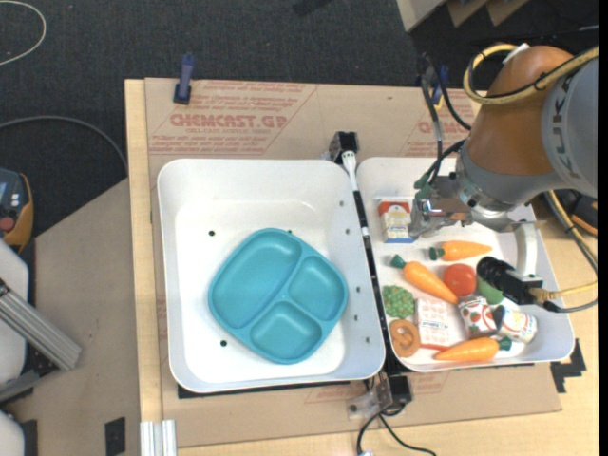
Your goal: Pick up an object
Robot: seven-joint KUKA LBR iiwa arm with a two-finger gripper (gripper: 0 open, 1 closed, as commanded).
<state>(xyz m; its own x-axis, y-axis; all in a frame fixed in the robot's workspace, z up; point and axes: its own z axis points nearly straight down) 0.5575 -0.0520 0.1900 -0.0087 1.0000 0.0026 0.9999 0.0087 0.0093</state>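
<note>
My gripper [432, 207] hangs low over the upper part of the right bin [549, 350], under the grey and orange wrist. Just left of it lies a small white carton with a red label [394, 218], close to the gripper but not seen between its fingers. Below are an orange carrot [465, 250], a larger carrot [429, 281] and a red tomato [461, 278]. Nearer the front lie a green pea patch [399, 302], a brown ring [404, 335], a white carton [435, 329], a red and white can [480, 316] and a third carrot [468, 351].
The left bin [190, 217] holds a blue divided plate [277, 294]. A black clamp [344, 145] sits on the rim between the bins. A blue clip [182, 79] lies at the back left of the cardboard.
</note>
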